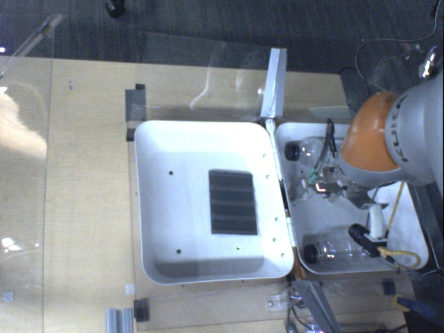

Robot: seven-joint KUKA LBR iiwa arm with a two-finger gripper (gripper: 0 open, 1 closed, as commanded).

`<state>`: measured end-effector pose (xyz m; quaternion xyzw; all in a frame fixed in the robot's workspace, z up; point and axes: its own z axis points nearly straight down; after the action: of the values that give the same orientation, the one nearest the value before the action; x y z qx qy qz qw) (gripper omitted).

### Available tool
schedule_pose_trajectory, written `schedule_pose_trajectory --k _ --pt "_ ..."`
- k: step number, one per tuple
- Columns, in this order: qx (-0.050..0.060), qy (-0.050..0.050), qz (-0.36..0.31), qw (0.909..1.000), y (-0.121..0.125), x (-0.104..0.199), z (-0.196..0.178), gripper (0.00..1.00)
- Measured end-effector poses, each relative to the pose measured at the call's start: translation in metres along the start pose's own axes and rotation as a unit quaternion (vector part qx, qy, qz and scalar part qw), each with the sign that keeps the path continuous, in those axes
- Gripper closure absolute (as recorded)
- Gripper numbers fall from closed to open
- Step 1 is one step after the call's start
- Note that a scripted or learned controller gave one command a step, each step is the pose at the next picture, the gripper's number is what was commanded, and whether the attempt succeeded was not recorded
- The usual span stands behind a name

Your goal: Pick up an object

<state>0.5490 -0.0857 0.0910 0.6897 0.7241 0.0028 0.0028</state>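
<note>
Camera view: the arm (388, 141) reaches in from the right and covers much of the right bin (295, 214), so the floor under its orange band and grey wrist is hidden. The gripper (320, 183) sits low over the middle of that bin, pointing toward its left wall. It is a small dark tangle of metal and glints, too blurred and too overlapped by the wrist to read, and I cannot tell whether it is spread or closed. Nothing can be made out clamped in it. Some clear, shiny plastic shows just left of the gripper, but whether it touches the gripper is unclear.

Beyond the gripper, toward the far wall, lies the upper bottle (309, 148). It is clear with a black cap, on its side, and its body runs under the arm and is cut off there. On the near side of the gripper, by the front wall, lies the lower bottle (336, 250), also clear, black-capped and on its side, well apart from the gripper.

Far left of the gripper, across the wall between the bins, a dark ribbed mat (232, 202) lies flat in the left bin (173, 207).
</note>
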Motion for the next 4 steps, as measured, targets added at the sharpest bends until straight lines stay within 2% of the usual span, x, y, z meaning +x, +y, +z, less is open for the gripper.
schedule_pose_trajectory --k 1,2,3,4 --pt "0.018 0.005 -0.045 0.9988 0.077 -0.008 0.005 0.0" --pt "0.001 -0.001 -0.053 0.9986 0.057 -0.104 -0.024 0.0" --pt "0.039 0.01 -0.091 0.995 0.092 -0.111 0.006 0.0" --pt "0.009 -0.001 -0.119 0.9929 0.077 -0.081 0.005 0.0"
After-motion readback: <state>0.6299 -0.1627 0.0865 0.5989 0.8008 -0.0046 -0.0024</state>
